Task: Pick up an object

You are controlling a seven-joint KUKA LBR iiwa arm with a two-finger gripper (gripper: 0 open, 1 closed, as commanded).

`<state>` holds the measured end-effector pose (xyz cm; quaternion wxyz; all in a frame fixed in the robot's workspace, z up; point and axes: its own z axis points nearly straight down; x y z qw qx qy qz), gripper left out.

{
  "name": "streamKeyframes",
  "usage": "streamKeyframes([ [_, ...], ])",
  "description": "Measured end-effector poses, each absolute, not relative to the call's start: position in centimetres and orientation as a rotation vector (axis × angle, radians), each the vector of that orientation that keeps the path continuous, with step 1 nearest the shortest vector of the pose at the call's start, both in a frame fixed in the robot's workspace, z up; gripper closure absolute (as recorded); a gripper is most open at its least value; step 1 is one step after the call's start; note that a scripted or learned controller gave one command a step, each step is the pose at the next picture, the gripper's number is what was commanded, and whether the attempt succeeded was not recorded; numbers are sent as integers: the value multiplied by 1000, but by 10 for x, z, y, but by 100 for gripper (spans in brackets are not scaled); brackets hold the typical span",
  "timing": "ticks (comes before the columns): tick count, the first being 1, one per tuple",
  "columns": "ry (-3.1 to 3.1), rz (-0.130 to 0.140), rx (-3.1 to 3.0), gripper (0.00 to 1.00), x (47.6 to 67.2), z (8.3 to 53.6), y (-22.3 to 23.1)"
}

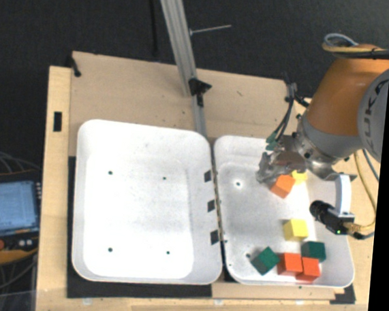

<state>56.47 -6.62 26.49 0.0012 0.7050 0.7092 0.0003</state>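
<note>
Camera view: the step looks like the grasp or early lift. The gripper [278,174] sits over the upper part of the right bin [240,210], with an orange block [282,186] at its fingertips. The block is tilted and seems pinched between the fingers, though the wrist shadows the contact. A yellow piece [299,175] shows just behind it.

Next move calls for a straight, slow rise to check that the block comes along.

Arm enters from the right, orange band above the wrist, tool pointing down and left.

Near the bin's lower edge lie a yellow block [295,228], 2 green blocks [264,260] and 2 orange-red blocks [300,265]. The left bin [139,201] is bare.
</note>
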Motion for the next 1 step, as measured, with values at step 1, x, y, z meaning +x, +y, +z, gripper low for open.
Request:
streamKeyframes([
  [1, 2229, -1, 2215, 100, 574, 250, -16],
])
